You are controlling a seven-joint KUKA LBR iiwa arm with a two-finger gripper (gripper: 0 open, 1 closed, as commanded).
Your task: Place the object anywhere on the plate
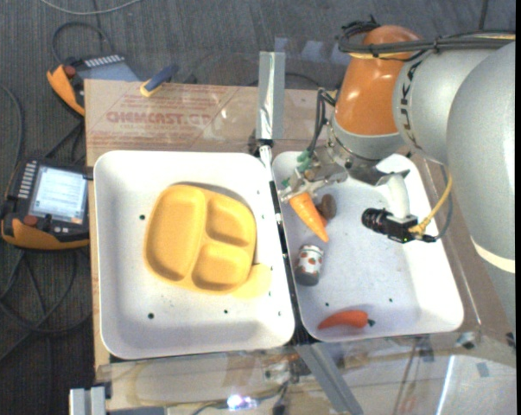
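A yellow divided plate lies in the left bin. In the right bin an orange carrot lies near the bin's left wall, pointing toward the front right. My gripper is low over the carrot's thick upper end, at the back left of the right bin. A small brown object sits just right of the carrot, partly under the gripper. Whether the carrot is gripped is unclear from this angle.
A small grey can stands just in front of the carrot. A red pepper lies near the right bin's front wall. The arm's black cabled fitting hangs over the bin's middle. The divider wall separates the bins.
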